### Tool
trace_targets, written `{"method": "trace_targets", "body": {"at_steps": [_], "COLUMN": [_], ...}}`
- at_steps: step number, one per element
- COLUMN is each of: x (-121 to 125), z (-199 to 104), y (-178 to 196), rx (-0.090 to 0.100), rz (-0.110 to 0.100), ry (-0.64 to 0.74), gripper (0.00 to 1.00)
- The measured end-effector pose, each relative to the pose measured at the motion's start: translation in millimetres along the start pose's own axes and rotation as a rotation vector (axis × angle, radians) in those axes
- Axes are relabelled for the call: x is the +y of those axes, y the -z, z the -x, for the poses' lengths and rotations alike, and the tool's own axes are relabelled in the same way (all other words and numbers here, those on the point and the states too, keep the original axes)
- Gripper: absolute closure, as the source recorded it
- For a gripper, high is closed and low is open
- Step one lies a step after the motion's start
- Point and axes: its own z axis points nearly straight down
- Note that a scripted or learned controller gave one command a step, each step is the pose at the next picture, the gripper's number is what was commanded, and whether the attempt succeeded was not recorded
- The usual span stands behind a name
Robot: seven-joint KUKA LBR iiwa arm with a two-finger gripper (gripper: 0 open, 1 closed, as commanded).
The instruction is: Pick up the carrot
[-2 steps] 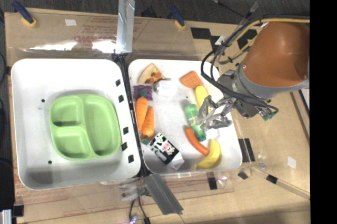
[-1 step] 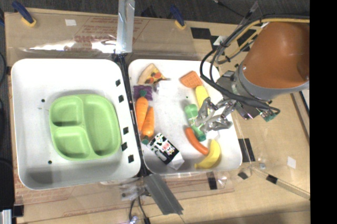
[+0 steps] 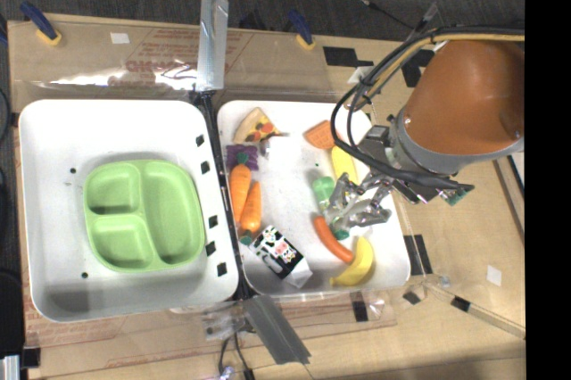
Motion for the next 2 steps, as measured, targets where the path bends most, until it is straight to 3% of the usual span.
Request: {"method": "trace_targets", "body": {"at_steps": [1,2], "x": [-48,-20], "z": [-22,-29], "y": [-26,-19], "rx": [-0.001,0.001], "rz": [-0.001,0.003], "ry": [0.337,0.547], "gripper": [1.0,1.0]}}
